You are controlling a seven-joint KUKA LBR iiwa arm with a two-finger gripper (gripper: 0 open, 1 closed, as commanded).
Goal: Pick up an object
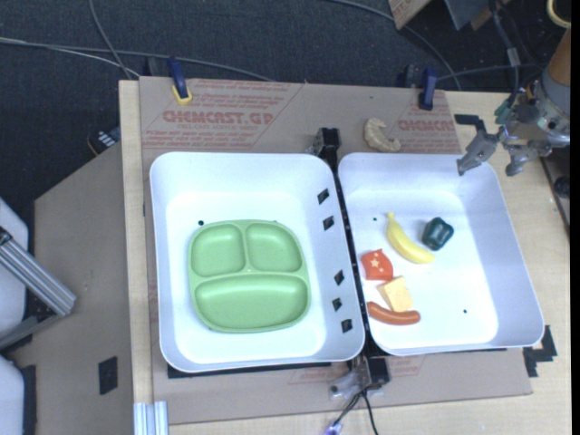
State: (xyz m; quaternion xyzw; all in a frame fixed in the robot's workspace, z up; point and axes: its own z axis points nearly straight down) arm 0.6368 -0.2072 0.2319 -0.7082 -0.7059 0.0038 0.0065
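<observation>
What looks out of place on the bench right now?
One thing: a small beige crumpled object lies on the board behind the right bin, outside both bins. The banana, green pepper, red piece, cheese and sausage all lie inside that bin.

A: Where does the camera sit?
B: High above the counter (227,107), looking down at a slant, far enough back to take in both white bins (172,243) side by side.
A: And the arm?
B: It enters from the right edge.
</observation>
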